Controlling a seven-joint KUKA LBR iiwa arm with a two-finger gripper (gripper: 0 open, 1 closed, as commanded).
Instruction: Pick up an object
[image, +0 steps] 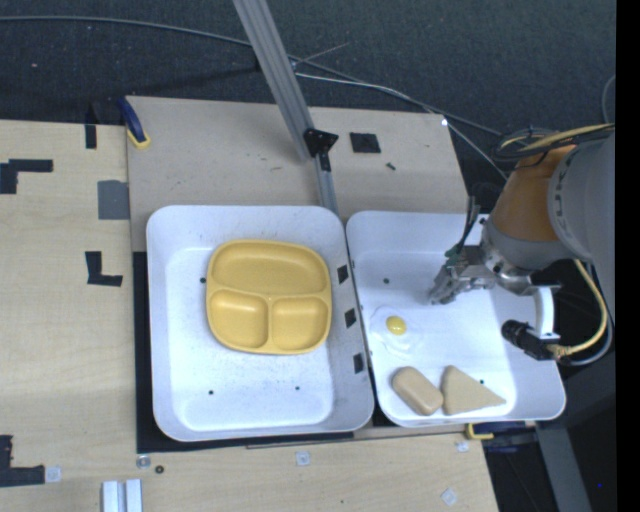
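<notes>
The right bin holds a fried-egg toy near its middle and two tan bread-like pieces at its front: a rounded loaf and a wedge. My gripper hangs low over the right bin's right half, up and to the right of the egg, fingers pointing down and left. Nothing shows between the fingers. The grey arm with its orange band comes in from the right.
The left bin carries a yellow divided plate. A grey metal pole slants down from the top toward the gap between the bins. Cables run along the arm at the right edge.
</notes>
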